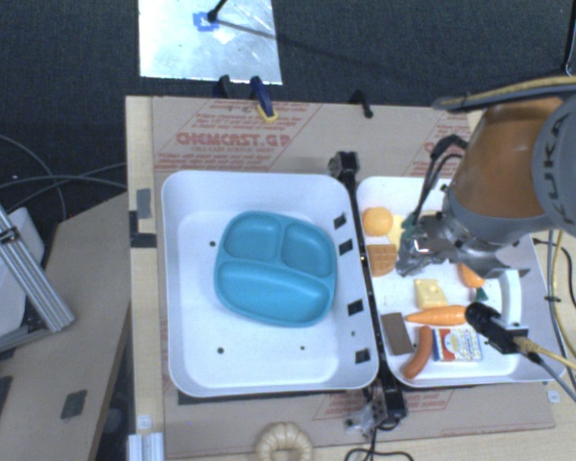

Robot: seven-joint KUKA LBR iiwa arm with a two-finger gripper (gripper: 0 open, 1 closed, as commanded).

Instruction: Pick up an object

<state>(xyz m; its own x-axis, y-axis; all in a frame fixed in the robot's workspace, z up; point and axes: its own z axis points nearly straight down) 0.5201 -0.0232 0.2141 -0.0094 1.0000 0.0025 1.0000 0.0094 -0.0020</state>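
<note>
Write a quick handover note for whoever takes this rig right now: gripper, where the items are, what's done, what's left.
Gripper: low over the right bin, near the waffle; finger state can't be judged, nothing seen held.
Right bin: orange, waffle, cheese, carrot, hotdog, brown block, small carton.
Left bin: blue divided plate.
Done: arm is over the items.
Left: grasp one and lift it.
</note>
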